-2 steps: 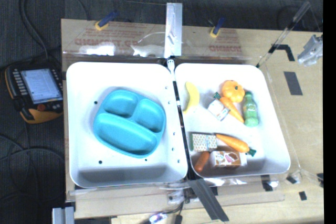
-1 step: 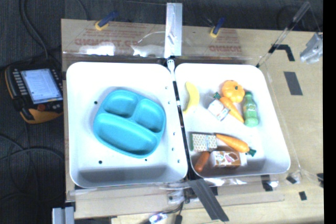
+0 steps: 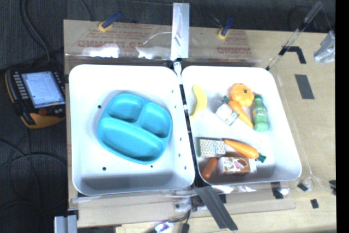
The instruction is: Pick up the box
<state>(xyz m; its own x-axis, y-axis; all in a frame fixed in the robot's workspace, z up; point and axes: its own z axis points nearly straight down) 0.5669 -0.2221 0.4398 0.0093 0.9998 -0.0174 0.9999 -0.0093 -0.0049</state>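
we look down on the bench (image 3: 316,133), which carries two shallow white bins side by side. the left bin (image 3: 87,172) holds a blue divided tray (image 3: 134,127) lying near its middle, tilted a little against the bin's edges. the right bin (image 3: 283,133) holds all the small things. along its left edge lies a banana (image 3: 198,101). toward its far edge sits an orange (image 3: 242,93), with a green bottle (image 3: 260,113) just beside it on the right, a small white packet (image 3: 225,113) on its near left, and a carrot (image 3: 242,114) slanting between packet and bottle.

the box (image 3: 238,165) lies flat near the bin's near edge, about midway along it; it is a small brown carton with a white and red printed label. it is crowded: a second carrot (image 3: 243,148) lies across its far side, touching or nearly so, a green checked packet (image 3: 211,147) sits at its far left, and a reddish-brown sausage-like piece (image 3: 209,168) rests against its left end.

we cannot tell the state of the gripper from this view.

beside the bench's left edge, off the bench, a teach pendant (image 3: 37,93) lies on the dark floor.
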